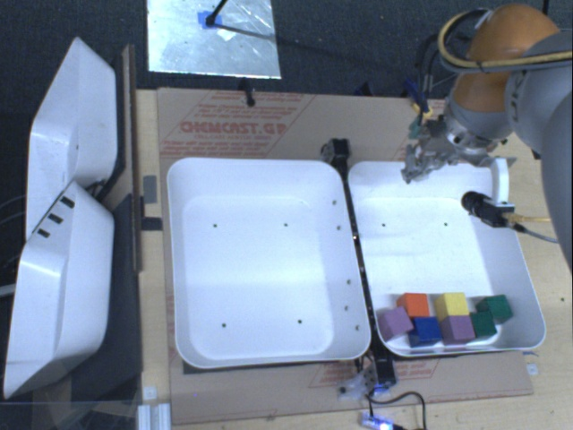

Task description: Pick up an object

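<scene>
Several small blocks lie bunched along the near edge of the right bin (448, 231): an orange block (414, 304), a yellow block (451, 305), a blue block (426, 330), two purple blocks (394, 321) (458, 328) and a green block (493, 309). My gripper (417, 167) hangs over the far edge of that bin, well away from the blocks, with nothing seen between its fingers. The arm's grey wrist and orange band rise behind it at the upper right.
The left bin (260, 258) sits beside the right one, a black divider strip (354, 240) between them. Two stacked white tubs (63, 213) stand off the bench at the left. A shiny metal sheet (213, 23) lies beyond the bench at the top.
</scene>
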Action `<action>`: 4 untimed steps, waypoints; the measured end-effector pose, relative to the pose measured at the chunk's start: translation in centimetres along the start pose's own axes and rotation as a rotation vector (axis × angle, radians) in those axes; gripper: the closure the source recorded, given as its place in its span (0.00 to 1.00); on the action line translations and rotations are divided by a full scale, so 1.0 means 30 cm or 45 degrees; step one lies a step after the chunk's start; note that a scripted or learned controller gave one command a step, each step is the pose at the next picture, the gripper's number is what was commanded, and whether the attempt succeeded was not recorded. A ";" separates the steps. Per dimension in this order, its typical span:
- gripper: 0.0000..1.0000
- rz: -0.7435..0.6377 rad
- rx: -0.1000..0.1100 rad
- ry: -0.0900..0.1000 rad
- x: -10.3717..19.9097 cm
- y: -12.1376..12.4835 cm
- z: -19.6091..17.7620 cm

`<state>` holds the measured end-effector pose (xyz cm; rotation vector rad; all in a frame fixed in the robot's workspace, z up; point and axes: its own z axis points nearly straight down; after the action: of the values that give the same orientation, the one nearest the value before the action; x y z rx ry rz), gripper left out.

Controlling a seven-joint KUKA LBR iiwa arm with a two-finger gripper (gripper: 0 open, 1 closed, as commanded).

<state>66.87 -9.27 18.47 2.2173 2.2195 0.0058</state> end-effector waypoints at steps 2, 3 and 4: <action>1.00 -0.005 0.005 0.002 0.178 -0.077 -0.119; 1.00 -0.003 0.008 0.002 0.309 -0.174 -0.095; 1.00 -0.005 0.005 0.003 0.476 -0.255 -0.140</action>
<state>59.18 5.00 22.61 2.2160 2.2269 0.0036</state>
